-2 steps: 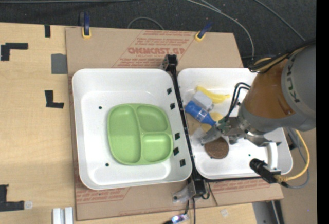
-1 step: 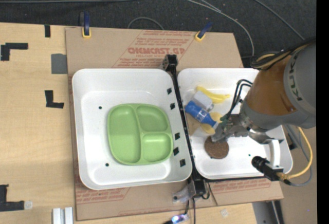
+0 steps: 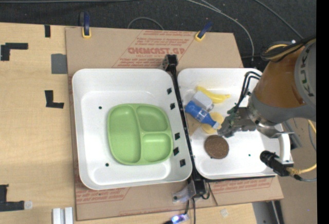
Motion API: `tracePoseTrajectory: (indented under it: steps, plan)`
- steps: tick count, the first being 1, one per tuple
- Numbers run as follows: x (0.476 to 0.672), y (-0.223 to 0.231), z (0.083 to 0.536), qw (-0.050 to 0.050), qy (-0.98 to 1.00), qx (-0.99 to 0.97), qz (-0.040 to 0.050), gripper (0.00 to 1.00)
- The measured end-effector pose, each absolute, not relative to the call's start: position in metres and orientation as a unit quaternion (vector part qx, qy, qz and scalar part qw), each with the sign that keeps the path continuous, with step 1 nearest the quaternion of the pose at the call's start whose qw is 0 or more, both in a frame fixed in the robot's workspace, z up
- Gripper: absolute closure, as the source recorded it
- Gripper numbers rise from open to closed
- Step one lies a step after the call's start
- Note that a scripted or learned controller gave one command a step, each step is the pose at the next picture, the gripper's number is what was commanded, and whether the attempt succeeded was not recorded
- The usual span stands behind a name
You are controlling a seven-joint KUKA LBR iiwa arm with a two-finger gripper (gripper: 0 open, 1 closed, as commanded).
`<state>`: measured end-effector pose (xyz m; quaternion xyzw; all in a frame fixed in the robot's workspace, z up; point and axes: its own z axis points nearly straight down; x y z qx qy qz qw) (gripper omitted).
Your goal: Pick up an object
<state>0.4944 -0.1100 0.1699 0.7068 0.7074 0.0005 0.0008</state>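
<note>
The right bin (image 3: 241, 166) holds a brown round disc (image 3: 217, 147), a blue and grey object (image 3: 197, 108) and a yellow banana-shaped piece (image 3: 215, 97), with another yellow bit (image 3: 209, 124) under the blue one. My gripper (image 3: 227, 129) hangs low in this bin, just right of the yellow bit and above the brown disc. The orange band and grey wrist (image 3: 280, 94) hide much of the bin's right side. I see nothing held between the fingers.
The left bin (image 3: 87, 89) holds a green divided plate (image 3: 140, 133). A black divider (image 3: 177, 115) with clips runs between the bins. Cardboard lies under both bins, with clamps at its far edge and cables behind.
</note>
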Motion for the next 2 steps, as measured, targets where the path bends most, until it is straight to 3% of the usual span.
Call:
tracePoseTrajectory:
  steps: [2]
  plan:
    - [0.502,-0.106,0.263,0.001,0.708,0.707,0.0002,1.00]
